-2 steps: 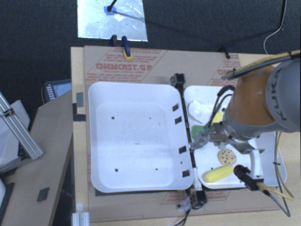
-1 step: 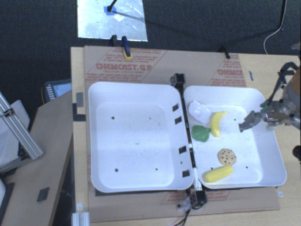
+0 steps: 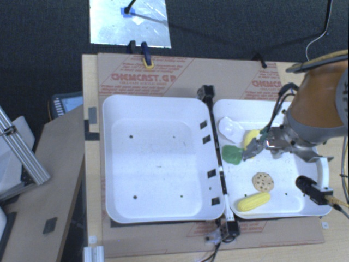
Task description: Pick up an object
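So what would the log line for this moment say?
arm: over right white bin | tool: low, by green soft lump and yellow piece | grasp: unclear | also: round cookie, yellow corn cob

One fixed overhead camera looks down aslant on both bins.

The grey arm enters from the right, its orange band behind and above the wrist. The wrist angles down and leftward, carrying the gripper low at its far end.
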### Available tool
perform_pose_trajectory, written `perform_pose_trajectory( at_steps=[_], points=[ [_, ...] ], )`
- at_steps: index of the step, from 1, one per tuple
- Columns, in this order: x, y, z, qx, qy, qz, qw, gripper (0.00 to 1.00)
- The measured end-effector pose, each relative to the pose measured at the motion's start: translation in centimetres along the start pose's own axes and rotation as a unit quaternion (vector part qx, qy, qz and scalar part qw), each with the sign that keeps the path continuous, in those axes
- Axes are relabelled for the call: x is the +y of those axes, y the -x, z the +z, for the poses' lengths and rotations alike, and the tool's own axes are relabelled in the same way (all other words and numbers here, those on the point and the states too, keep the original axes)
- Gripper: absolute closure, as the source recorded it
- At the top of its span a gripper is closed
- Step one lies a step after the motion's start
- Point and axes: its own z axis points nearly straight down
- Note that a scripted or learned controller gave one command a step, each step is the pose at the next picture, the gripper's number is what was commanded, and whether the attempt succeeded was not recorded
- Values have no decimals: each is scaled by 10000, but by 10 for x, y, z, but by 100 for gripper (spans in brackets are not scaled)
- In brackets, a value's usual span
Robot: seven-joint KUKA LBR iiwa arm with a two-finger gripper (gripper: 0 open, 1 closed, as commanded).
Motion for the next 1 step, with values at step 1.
perform_pose_trajectory(
  at_steps=[1],
  points=[
    [1,4,-15,-18,39,17,10000,100]
  ],
)
